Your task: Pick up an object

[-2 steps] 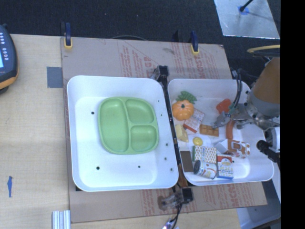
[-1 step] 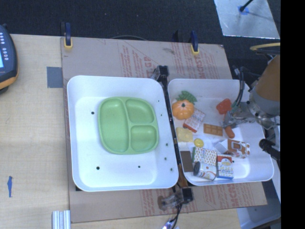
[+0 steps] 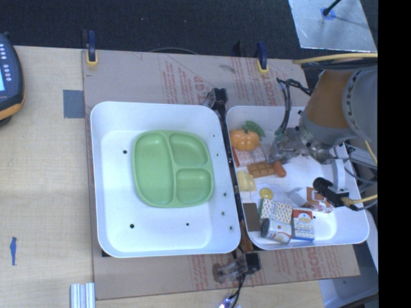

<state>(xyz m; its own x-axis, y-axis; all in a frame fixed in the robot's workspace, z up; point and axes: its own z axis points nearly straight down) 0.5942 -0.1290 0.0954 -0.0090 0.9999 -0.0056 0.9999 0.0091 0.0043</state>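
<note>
Looking down at a slant from my remote station, I see a wooden bench with a cardboard sheet (image 3: 192, 76) clamped along its upper edge, apparently to keep the two bins from sliding. At the far left edge sits a yellow-rimmed control pendant (image 3: 8, 76), parked well apart from the work.

Left of centre lies the left white bin (image 3: 109, 223), holding a green divided plate (image 3: 172, 169) flat in its middle; I judge it a likely drop-off spot.

Just beside it, right of centre, the right white bin (image 3: 347, 233) holds the pickable clutter: a small orange pumpkin (image 3: 244, 139) at its upper left, a brown waffle-like piece (image 3: 265, 169) below that, a pale yellow item (image 3: 246, 181) against the left wall, and small printed boxes (image 3: 290, 222) grouped along the lower edge.

At the right, the grey arm with its orange band (image 3: 327, 104) reaches over this bin. The gripper (image 3: 287, 147) sits low, near the waffle piece and right of the pumpkin. I cannot tell how its hand is set, nor whether anything is held.
</note>
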